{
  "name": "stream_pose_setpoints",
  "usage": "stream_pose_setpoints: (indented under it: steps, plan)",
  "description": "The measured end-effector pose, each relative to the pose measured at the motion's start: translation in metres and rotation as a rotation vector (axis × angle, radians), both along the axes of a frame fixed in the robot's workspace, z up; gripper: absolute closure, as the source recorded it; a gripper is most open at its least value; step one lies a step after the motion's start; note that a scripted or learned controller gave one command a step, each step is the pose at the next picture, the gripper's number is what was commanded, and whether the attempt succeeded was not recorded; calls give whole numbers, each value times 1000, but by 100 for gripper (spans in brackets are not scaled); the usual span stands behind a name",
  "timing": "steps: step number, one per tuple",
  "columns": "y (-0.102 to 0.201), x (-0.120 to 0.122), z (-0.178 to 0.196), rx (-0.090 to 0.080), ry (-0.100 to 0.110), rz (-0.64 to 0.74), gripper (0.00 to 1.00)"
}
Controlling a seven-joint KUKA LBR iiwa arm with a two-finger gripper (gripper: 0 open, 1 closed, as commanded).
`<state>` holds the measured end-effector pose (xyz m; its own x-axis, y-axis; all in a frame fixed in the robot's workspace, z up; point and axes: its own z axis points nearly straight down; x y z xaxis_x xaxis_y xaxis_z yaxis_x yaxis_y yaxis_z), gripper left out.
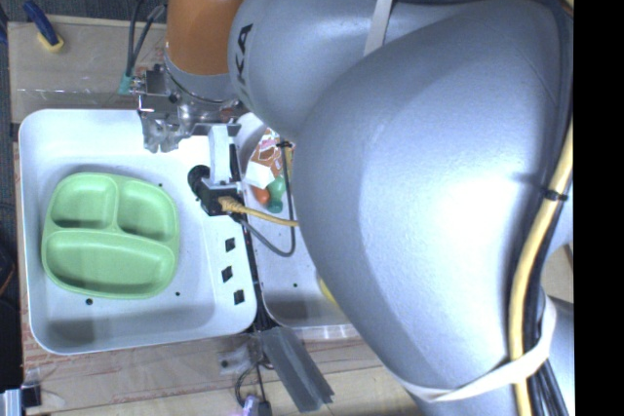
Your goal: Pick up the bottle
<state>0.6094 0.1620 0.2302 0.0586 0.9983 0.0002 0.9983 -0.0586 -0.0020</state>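
My gripper (159, 130) hangs over the far edge of the left bin (117, 326), just beyond the green plate. Under the arm, at the far left end of the right bin (292, 315), a small part of a white object with an orange-brown label and green and orange bits (266, 172) shows; it may be the bottle, but most of it is hidden. The gripper is to the left of this object and apart from it. Nothing shows in the gripper. The grey arm (419, 170) covers nearly all of the right bin.
A green three-compartment plate (109, 234) lies in the left half of the left bin. A blue and yellow tool (41, 23) lies on the bench at the far left corner. A grey bracket (292, 367) sits at the front between the bins.
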Motion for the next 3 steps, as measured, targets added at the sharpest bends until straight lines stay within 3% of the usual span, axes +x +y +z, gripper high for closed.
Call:
stream_pose_setpoints:
  steps: [1,2,3]
  plan:
    - [-11,42,-140,-1,3,126,100]
    - [-68,-23,67,0,-1,120,100]
    - [8,-34,-29,-2,4,70,100]
